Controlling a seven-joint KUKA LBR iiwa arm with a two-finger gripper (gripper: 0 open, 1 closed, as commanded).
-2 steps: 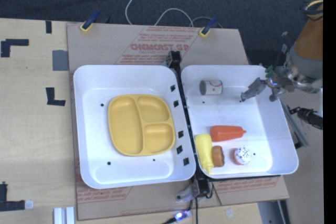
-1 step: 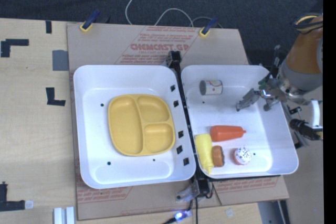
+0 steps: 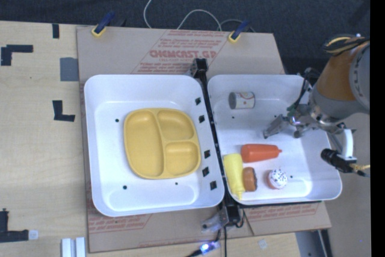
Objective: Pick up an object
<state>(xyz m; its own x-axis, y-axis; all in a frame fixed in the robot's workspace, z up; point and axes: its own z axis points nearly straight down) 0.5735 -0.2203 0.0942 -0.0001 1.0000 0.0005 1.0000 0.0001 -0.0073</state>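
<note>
In the right bin (image 3: 264,84), my gripper (image 3: 283,131) hovers over bare bin floor with its fingers spread open and nothing between them. An orange carrot (image 3: 260,152) lies just below it. A small grey-and-white can (image 3: 242,100) lies on its side to the upper left of the gripper. Along the bin's front left stands a yellow bottle (image 3: 233,173), with a brown piece (image 3: 249,179) beside it and a white dotted ball (image 3: 277,178) further right.
The left bin (image 3: 102,93) holds a yellow divided plate (image 3: 161,142). A black divider (image 3: 206,123) runs between the bins. The arm's orange band (image 3: 335,78) hangs over the right bin's right rim. Both bins rest on cardboard (image 3: 180,51).
</note>
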